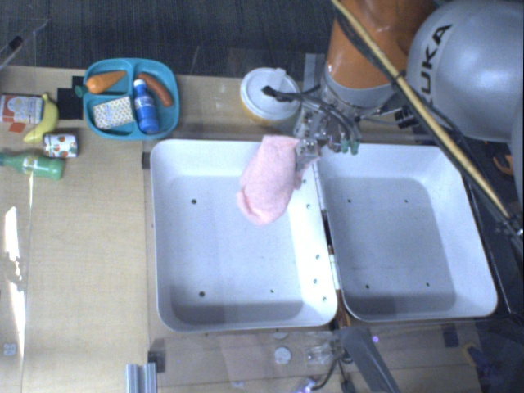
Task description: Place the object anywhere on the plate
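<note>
— What has the arm got at the back of the bins?

— A pink cloth point(267, 188). The gripper point(309, 148) sits over the back rim where the two white bins meet, its jaws closed on the cloth's top corner; the rest hangs limp over the back right part of the left bin point(180, 244).

— And the right bin point(409, 244)?

— It lies directly beneath the grey arm with the orange band.

— Where is the plate?

— A blue divided plate point(168, 105) rests on the surface behind the left bin's far left corner, well apart from the cloth, holding toy food and a small blue bottle point(146, 107). A white and yellow bowl point(268, 94) stands just behind the bins, near the gripper.
</note>
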`<action>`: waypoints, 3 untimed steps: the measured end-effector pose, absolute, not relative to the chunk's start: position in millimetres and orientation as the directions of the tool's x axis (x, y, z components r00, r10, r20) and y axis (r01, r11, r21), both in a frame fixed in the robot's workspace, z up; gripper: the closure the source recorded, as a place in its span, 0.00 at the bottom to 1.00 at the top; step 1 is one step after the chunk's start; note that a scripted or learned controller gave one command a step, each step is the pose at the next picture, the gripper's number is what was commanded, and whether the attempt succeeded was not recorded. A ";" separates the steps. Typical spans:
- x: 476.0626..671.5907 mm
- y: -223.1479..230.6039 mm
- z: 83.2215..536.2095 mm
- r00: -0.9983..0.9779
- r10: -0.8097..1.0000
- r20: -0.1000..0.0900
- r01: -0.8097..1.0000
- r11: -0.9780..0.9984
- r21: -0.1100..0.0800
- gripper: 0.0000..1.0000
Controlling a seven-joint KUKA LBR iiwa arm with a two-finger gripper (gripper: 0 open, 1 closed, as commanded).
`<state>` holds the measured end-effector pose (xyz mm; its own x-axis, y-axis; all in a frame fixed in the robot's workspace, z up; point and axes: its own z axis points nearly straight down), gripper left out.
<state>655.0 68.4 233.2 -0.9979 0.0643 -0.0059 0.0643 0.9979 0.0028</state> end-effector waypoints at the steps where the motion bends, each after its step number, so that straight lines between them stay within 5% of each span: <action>1: 649.7 125.9 236.9 -1.000 -0.003 -0.006 -0.003 1.000 0.003 1.00; 2: 654.3 177.9 230.9 -1.000 -0.002 -0.008 -0.002 1.000 0.004 1.00; 3: 654.5 177.8 231.4 -1.000 -0.002 -0.008 -0.002 1.000 0.004 0.00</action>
